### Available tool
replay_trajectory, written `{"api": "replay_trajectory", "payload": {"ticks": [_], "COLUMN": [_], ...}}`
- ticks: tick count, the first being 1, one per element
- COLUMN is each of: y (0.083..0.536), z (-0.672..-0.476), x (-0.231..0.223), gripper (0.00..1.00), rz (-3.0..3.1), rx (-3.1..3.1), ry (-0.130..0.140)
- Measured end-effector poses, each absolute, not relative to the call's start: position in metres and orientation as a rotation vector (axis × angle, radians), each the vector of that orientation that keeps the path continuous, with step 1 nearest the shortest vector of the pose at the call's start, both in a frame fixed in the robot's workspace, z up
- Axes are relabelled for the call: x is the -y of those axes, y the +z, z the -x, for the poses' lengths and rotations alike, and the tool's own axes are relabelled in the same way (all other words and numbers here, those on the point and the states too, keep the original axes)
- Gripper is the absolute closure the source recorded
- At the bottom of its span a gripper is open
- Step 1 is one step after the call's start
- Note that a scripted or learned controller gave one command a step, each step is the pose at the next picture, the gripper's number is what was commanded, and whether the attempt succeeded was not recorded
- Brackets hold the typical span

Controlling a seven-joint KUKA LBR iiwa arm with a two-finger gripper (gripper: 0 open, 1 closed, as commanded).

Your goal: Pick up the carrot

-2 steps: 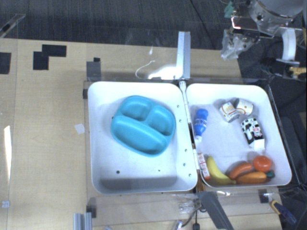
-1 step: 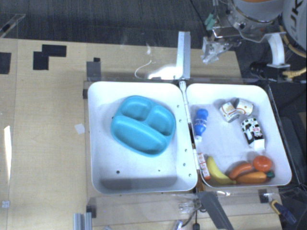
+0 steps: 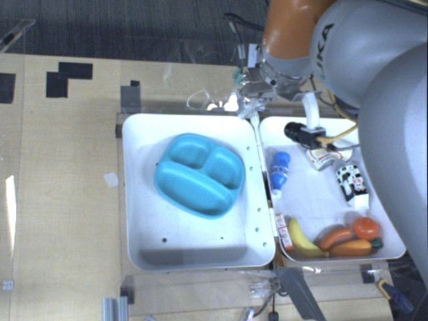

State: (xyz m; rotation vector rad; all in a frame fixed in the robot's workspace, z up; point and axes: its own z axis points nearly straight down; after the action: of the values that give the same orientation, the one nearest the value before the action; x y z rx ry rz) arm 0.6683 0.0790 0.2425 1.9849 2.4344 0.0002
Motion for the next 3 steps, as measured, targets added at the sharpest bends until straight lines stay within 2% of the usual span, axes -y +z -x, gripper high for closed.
{"api": "replay_trajectory", "payload": {"ticks": [1, 2, 3], "y": [0.186, 0.232, 0.222], "z": [-0.669, -0.669, -0.67], "x": [-0.16, -0.082, -0.074], "gripper": [1.0, 1.0, 1.0], "rz": [-2.279, -2.534, -2.208], "rx": [-2.163, -1.855, -2.233], "ry": [-0.001, 0.002, 0.002]}}
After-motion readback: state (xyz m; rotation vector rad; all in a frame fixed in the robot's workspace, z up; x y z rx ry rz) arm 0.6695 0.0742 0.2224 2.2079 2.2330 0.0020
